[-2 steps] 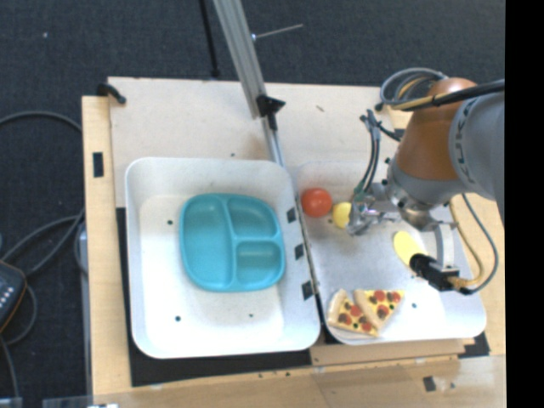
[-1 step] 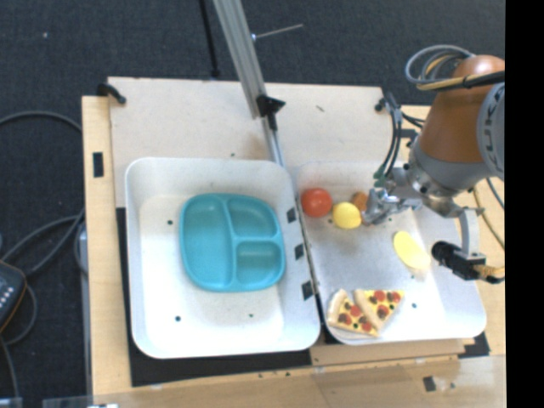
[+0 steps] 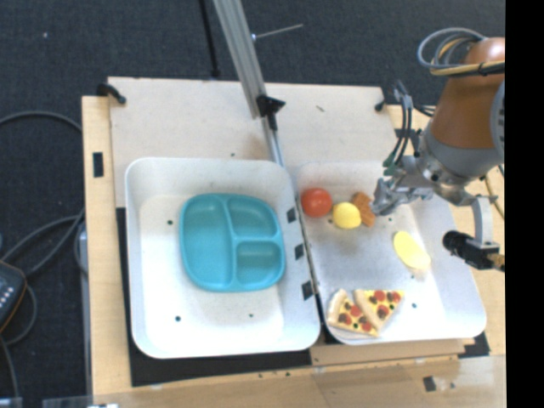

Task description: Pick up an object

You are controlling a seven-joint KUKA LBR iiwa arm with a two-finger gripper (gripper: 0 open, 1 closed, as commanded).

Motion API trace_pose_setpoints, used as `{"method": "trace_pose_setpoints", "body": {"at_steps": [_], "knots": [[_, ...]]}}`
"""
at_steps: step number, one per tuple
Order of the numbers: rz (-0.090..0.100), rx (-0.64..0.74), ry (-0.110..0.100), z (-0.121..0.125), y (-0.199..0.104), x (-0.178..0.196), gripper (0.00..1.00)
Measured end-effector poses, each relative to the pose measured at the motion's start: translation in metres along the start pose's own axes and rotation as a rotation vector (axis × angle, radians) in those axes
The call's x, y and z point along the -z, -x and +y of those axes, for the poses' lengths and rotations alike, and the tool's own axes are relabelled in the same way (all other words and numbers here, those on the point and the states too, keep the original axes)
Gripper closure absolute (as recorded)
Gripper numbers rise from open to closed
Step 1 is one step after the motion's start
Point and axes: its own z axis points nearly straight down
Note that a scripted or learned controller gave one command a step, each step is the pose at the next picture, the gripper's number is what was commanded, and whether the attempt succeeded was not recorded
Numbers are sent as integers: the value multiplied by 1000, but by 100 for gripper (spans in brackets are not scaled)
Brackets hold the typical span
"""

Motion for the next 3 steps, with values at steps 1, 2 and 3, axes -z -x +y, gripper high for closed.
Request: {"method": "trace_pose_setpoints", "body": {"at_steps": [1,2,3], "knots": [[3,6,-4,17,-61,0,100],[3,5,-3,35,-109,8,100],[3,6,-4,57,-167,7,100]]}}
